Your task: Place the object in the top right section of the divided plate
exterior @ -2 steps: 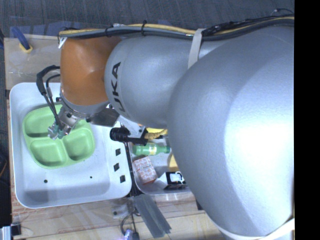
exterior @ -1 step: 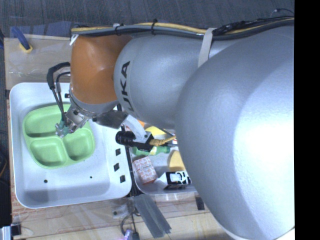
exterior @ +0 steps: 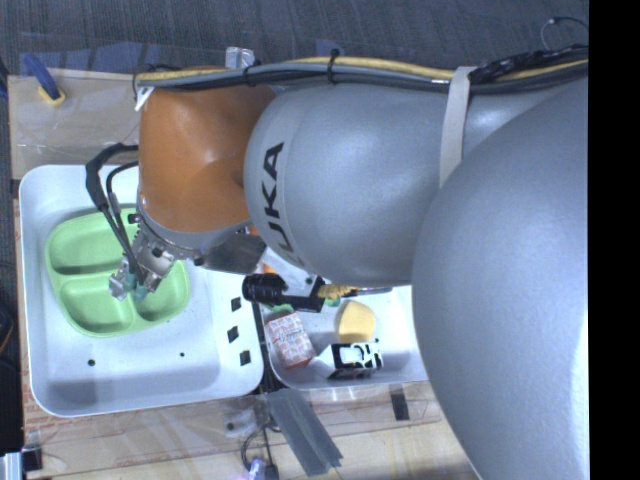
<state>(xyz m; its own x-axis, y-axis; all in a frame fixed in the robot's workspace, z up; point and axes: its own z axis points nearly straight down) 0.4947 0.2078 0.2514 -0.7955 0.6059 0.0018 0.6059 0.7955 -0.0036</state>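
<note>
The small grey two-finger gripper point(exterior: 133, 281) is seen low over the green divided plastic plate point(exterior: 75, 248) in the left white bin point(exterior: 60, 388). Whether an object is held cannot be told. The top right section should be found before anything is dropped.

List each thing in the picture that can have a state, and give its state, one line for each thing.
Gripper: low over the green divided plate; whether it holds anything is not visible.
Green divided plate: flat in the left bin, partly covered by the arm.
Left bin: holds the plate.
Right bin: holds a yellow object, a reddish packet and a black and white item.
</note>
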